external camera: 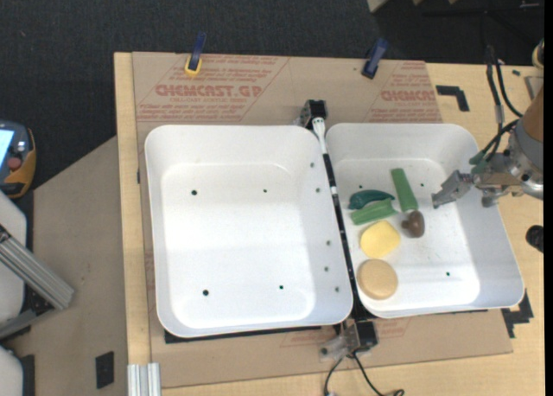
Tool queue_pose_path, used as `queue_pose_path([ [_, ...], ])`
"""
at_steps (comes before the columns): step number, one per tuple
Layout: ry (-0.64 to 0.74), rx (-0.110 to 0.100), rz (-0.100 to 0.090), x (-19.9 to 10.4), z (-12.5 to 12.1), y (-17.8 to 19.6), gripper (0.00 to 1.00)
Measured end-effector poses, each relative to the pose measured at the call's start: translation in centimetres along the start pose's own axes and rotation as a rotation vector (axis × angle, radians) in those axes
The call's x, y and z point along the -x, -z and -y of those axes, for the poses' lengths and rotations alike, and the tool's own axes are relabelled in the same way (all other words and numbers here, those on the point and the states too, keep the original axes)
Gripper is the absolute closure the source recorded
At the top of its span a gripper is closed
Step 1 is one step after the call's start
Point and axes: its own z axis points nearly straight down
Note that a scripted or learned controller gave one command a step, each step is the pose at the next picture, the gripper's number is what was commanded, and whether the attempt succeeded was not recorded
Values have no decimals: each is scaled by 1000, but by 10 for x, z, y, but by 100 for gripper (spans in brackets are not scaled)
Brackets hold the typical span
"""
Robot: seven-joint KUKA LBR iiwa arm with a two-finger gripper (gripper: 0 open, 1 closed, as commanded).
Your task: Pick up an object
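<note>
The right bin [492,247] holds several small objects. A green bar [403,189] lies upright in the picture, with a dark teal piece [372,197] and a light green piece [371,211] to its left. Below them sit a yellow lump [380,239], a tan disc [378,279] and a small brown object [415,224]. My gripper [467,194] hangs over the right part of this bin, to the right of the green bar and apart from it. Its fingers [447,189] are open with nothing between them.
The left bin [173,213] lies beside the right one, across a black divider rail [333,204]. Both rest on a brown cardboard sheet [259,83] held by blue clamps [198,47]. Cables [497,83] hang near the arm at the right.
</note>
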Motion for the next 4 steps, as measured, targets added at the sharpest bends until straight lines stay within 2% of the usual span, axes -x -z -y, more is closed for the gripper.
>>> queue_pose_path([
  [1,-1,18,10,41,-15,143,0],
  [2,0,18,8,40,34,269,0],
  [3,1,7,5,39,32,270,100],
  [4,10,-3,-3,-40,6,248,100],
])
